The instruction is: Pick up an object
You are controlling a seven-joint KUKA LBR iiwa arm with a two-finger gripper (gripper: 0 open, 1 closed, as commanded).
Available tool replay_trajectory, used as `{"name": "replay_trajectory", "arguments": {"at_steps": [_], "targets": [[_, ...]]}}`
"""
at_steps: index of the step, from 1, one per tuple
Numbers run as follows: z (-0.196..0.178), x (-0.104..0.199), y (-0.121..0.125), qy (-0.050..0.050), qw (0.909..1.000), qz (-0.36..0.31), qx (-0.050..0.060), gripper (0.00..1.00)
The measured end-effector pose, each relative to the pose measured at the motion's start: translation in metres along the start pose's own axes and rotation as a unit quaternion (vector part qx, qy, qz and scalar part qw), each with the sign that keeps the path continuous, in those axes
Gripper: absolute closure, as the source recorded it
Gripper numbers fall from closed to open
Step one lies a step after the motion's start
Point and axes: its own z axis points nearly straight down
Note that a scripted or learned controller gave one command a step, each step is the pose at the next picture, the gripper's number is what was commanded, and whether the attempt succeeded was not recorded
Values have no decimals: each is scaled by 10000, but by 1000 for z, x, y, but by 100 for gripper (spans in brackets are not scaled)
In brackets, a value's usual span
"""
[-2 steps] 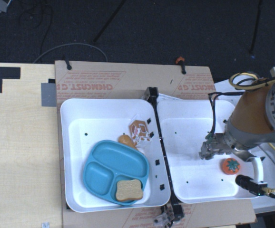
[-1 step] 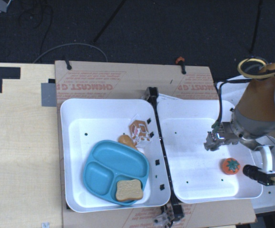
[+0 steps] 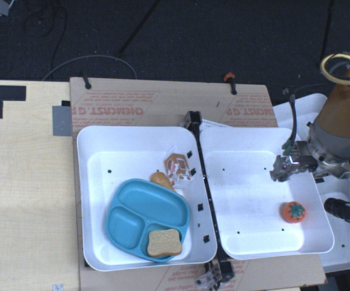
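gripper: over right bin, grasp state cannot tell | orange ball: right bin, near gripper, apart | blue tray: left bin

Two white bins sit side by side on a cardboard sheet atop the pale wooden surface; black cables trail beyond its far edge.

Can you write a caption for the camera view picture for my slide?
Robot tool hovers in the right bin near a toy tomato; blue tray in left bin.

glossy plastic bins, matt blue tray
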Motion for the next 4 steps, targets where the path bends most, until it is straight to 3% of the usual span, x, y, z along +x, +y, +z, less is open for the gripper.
{"name": "replay_trajectory", "arguments": {"at_steps": [3, 4], "targets": [[36, 155, 27, 8, 10000, -12, 35, 100], [24, 204, 41, 7, 10000, -11, 23, 100]]}}
